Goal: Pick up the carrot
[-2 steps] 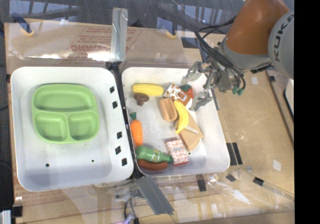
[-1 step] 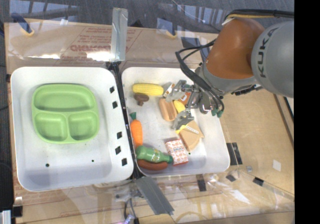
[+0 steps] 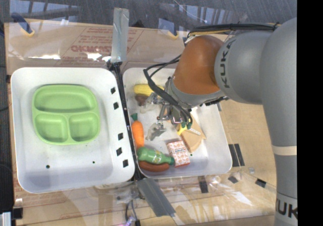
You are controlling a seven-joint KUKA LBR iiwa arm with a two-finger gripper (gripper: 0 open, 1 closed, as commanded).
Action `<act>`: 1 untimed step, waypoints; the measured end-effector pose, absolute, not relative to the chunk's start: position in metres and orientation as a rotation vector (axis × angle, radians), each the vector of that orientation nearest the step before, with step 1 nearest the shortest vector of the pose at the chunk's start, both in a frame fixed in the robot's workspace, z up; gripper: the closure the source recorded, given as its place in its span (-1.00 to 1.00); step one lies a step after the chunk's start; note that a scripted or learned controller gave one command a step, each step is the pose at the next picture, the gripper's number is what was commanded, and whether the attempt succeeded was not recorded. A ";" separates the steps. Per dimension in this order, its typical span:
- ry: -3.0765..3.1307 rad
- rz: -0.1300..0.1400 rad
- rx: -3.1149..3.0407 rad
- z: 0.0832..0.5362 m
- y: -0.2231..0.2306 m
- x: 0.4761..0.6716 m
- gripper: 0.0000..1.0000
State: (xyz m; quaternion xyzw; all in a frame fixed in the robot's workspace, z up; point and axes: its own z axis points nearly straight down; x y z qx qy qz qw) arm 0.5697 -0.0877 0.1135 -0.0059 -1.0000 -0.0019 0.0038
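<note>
**Carrot position and jaw status, right bin**

Carrot (image 3: 137, 133) lies in the right bin (image 3: 217, 142), close against that bin's left wall, lengthwise along the wall with its green top toward the far end. It rests on the bin floor and nothing grips it. Just below it, toward the near wall, lie a green vegetable-shaped item (image 3: 154, 156) and a brown sausage-shaped item (image 3: 154, 166), touching each other. A small red-and-white packet (image 3: 178, 152) sits beside them, and a tan wedge (image 3: 192, 140) lies next to the packet. A yellow item (image 3: 144, 89) rests near the bin's far wall.

Jaws (image 3: 160, 128) hang over the bin's middle, just right of the carrot and apart from it. Whether the jaws are parted or closed cannot be told; metal parts blur together there. The arm's orange band (image 3: 199, 66) sits above them.

Left bin (image 3: 20, 119) holds a green divided tray (image 3: 65, 113). Both bins stand side by side on the counter (image 3: 247, 119).
</note>
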 end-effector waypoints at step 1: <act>-3.142 -0.001 -0.010 0.127 -0.088 0.573 1.00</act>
